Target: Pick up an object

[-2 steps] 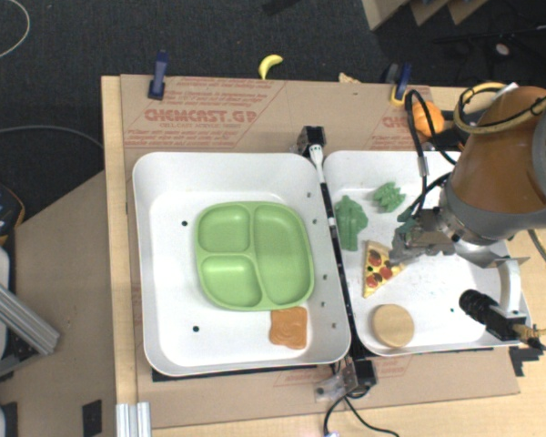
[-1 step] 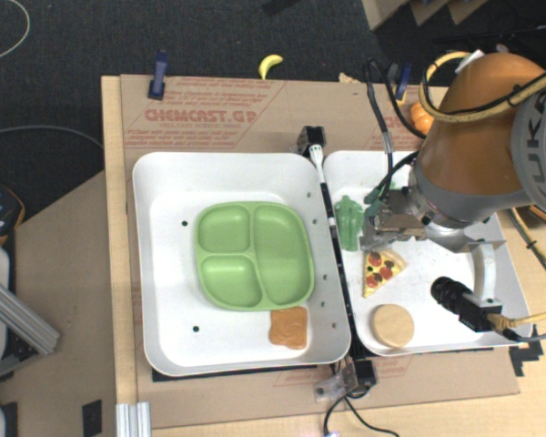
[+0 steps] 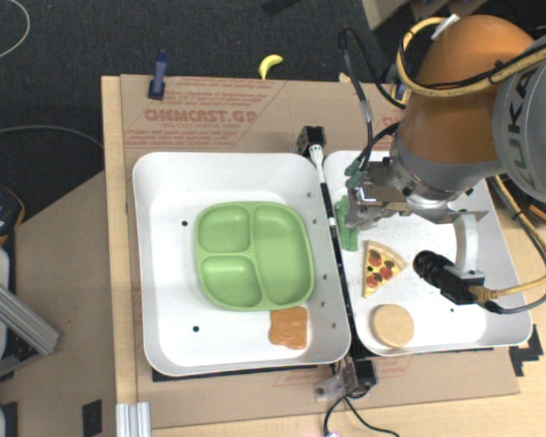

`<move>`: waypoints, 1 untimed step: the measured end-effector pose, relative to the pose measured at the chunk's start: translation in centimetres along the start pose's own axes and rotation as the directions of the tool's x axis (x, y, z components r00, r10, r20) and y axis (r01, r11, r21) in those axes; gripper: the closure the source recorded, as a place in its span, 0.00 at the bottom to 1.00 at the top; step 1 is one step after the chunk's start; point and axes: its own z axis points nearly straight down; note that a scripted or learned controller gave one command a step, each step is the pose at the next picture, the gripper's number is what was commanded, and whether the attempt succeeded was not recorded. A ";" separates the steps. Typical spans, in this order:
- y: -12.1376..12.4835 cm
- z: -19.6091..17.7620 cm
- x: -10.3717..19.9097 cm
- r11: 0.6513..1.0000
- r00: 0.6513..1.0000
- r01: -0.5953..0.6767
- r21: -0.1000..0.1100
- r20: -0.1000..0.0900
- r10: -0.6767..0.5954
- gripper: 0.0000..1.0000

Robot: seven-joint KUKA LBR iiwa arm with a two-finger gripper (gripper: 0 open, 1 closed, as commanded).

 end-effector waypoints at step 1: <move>-1.6 -11.4 2.7 1.000 1.000 0.000 -0.008 -0.003 0.000 1.00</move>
